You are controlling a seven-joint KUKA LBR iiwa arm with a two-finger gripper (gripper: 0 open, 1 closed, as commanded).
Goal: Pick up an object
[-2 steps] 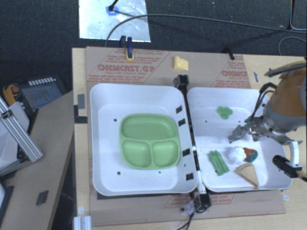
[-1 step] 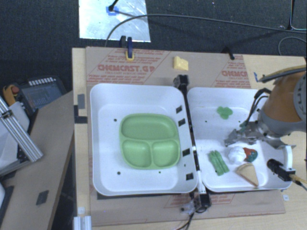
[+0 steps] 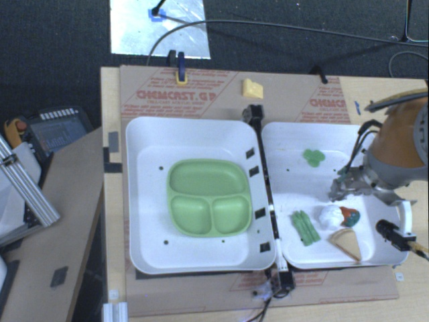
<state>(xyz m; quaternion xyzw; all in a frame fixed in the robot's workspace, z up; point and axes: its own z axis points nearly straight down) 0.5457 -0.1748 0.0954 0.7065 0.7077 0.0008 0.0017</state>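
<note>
Nearest the camera, by the right bin's (image 3: pixel 295 143) front edge, lies a tan wedge-shaped toy slice (image 3: pixel 346 243). Just behind it sit a white crumpled soft lump (image 3: pixel 330 216) touching a small red-and-green toy piece (image 3: pixel 349 215), with a bundle of green bean-like sticks (image 3: pixel 304 226) beside them. A green leafy toy piece (image 3: pixel 313 157) lies near the back edge. All look light; the lump should yield when squeezed, so it seems easiest to take across its middle. Whether the gripper (image 3: pixel 340 188), just behind the lump, is parted or closed, I cannot tell. A pale green three-compartment plastic tray (image 3: pixel 208 196) sits in the left bin (image 3: pixel 144 200).

1. Green leafy piece (image 3: pixel 313 157) lies flat near the right bin (image 3: pixel 295 139)'s far wall.
2. Green bean bundle (image 3: pixel 305 227) lies at its near left.
3. White-and-red lump (image 3: pixel 336 215) sits beside it.
4. Tan wedge (image 3: pixel 346 243) lies by the near wall.
</note>
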